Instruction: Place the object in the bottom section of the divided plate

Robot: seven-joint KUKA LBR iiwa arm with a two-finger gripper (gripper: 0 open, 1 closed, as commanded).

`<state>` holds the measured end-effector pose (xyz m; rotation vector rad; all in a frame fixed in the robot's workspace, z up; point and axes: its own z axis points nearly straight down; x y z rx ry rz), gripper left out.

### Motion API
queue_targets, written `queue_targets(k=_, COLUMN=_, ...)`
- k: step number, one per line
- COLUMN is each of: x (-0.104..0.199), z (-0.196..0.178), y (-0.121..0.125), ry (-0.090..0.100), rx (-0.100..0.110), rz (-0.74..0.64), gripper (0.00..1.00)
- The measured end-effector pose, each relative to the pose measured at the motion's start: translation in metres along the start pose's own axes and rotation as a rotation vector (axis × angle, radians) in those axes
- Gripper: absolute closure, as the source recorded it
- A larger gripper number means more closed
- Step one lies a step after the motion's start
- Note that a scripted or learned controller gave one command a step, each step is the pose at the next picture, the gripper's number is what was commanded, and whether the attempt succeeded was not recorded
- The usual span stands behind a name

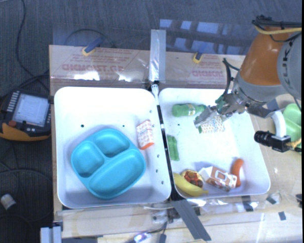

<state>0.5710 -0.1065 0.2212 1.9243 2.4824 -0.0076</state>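
Small white dotted packet (213,127) is seen just below gripper (209,118), right of blue divided plate (109,162); grip can't be told.

Glossy blue plastic plate (108,162), smooth white bins (71,105)

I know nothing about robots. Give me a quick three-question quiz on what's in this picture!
1. True or false: the blue plate lies in the left bin.
2. Which lies nearest the banana? A) green bottle B) carton C) sausage
3. Fill in: the pincer hangs above the ____ bin.

Key: 1 true. 2 C. 3 right.
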Motion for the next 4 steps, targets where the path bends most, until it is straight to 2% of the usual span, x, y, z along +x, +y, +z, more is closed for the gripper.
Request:
queue_targets(k=1, x=-0.022, z=0.009, y=-0.004, ry=0.001, rx=0.001, rz=0.002, gripper=1.0)
queue_targets(k=2, x=0.097, z=0.038, y=-0.012, ry=0.004, rx=0.0, rz=-0.173, gripper=1.0)
queue_targets(k=3, x=0.097, z=0.03, y=-0.011, ry=0.006, rx=0.001, rz=-0.173, gripper=1.0)
queue_targets(k=4, x=0.097, z=0.03, y=-0.011, ry=0.006, rx=0.001, rz=-0.173, gripper=0.0)
